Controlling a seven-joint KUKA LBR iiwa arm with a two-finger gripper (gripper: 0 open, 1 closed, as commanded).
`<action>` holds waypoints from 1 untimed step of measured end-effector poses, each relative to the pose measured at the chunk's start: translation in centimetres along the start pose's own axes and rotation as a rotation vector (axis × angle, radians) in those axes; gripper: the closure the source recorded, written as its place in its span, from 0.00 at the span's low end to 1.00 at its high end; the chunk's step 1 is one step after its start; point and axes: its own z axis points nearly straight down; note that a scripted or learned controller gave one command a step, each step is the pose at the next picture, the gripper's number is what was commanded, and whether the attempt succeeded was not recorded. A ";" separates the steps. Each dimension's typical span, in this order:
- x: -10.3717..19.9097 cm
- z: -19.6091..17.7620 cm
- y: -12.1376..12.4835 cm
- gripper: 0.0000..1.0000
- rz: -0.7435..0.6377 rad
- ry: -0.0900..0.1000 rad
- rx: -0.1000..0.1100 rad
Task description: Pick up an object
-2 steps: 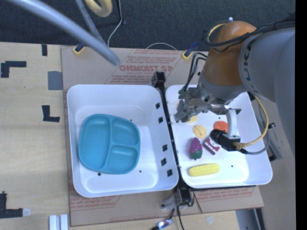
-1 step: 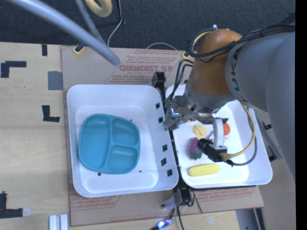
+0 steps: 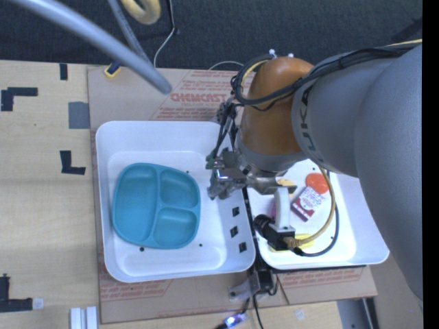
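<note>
From the camera view above the bench (image 3: 41, 184), two shallow white bins sit side by side on a sheet of printed cardboard (image 3: 199, 94). The grey arm (image 3: 357, 115) reaches in from the right, and its orange band (image 3: 274, 108) bulks large over the middle of the scene. It hides much of the right bin (image 3: 360, 249) and the strip where the two bins meet. The hand (image 3: 221, 178) sits low at the end of the arm, over the right-hand edge of the left bin (image 3: 137, 130), just beside the wall that borders the other bin. It is a tangle of dark metal seen from above, and I cannot tell whether it is apart or together. Nothing can be seen gripped in it. In the left bin a blue plate (image 3: 156, 205) with three compartments lies flat on the floor. It fills most of the bin's left and middle and lies near the hand without touching it. In the right bin, in the part the arm leaves uncovered, a red packet (image 3: 309, 203) with white print lies tilted. A small orange thing (image 3: 317, 182) sits just above it and touches or nearly touches its upper edge. A pale upright piece (image 3: 282, 201) stands just to the packet's left, too hidden by the wrist to name.
</note>
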 end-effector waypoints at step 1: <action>-0.3 0.0 0.1 0.00 0.004 -0.002 -0.001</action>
